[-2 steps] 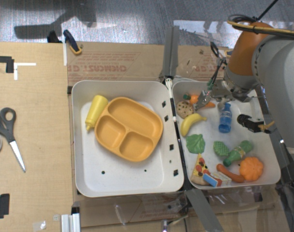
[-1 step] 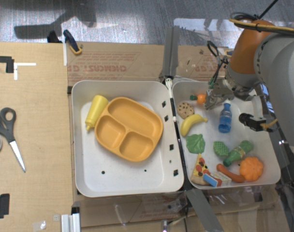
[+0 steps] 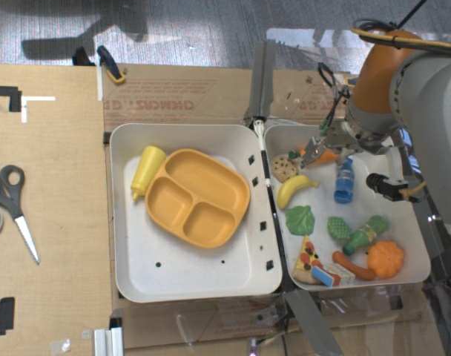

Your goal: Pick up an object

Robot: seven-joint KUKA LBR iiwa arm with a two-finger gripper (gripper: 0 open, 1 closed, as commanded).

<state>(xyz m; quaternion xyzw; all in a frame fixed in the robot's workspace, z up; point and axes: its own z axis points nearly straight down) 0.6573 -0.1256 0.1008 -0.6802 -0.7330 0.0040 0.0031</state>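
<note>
1. Left white bin (image 3: pixel 136 265): orange-yellow tray (image 3: pixel 198 196), yellow bottle (image 3: pixel 145 170).
2. Right white bin (image 3: pixel 415 254): yellow banana (image 3: pixel 294 189), blue bottle (image 3: pixel 345 182), green leaf (image 3: pixel 300 219), orange pumpkin (image 3: pixel 386 259), brown speckled cookie (image 3: pixel 284 167).
3. Arm (image 3: pixel 403 80): grey w/ orange band.

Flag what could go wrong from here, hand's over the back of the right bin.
1. The hand sits by the carrot with the cookie and blue bottle close around; closing could nudge a neighbour or catch two things.
2. The carrot lies near the right bin back wall, so a descent might clip the rim.
3. The banana lies just in front and could get knocked.
</note>
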